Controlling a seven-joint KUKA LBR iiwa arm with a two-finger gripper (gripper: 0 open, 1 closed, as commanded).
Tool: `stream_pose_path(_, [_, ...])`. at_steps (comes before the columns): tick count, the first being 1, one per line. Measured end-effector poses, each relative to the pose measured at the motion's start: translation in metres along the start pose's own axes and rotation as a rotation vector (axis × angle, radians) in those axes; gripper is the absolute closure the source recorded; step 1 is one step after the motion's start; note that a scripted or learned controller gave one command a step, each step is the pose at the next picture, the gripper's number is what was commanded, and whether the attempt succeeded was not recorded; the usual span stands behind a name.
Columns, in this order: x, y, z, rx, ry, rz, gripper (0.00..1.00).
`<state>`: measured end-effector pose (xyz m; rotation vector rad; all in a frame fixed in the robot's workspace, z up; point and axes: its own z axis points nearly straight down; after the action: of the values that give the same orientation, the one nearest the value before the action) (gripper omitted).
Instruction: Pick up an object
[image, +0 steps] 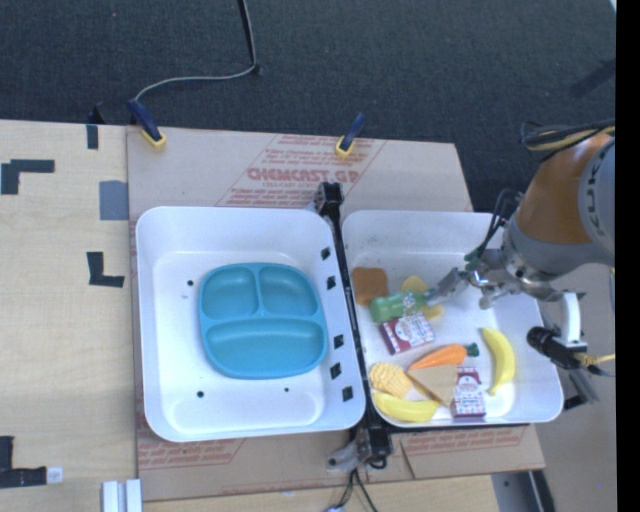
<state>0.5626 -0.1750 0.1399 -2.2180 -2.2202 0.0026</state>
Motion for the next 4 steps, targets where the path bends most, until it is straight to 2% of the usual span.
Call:
stream_pose_path(1, [0.055, -0.051, 0.052, -0.011, -0.002, 0.000, 0.00])
stream_pose_path(2, [0.078, 0.007, 0.051, -0.013, -0.002, 0.000, 0.00])
stream_pose_path(3, [0.073, 0.087, 0.054, -0.007, -0.003, -0.001, 0.00])
stream_pose_path(4, [0.077, 0.102, 0.055, 0.022, -0.003, 0.000, 0.00])
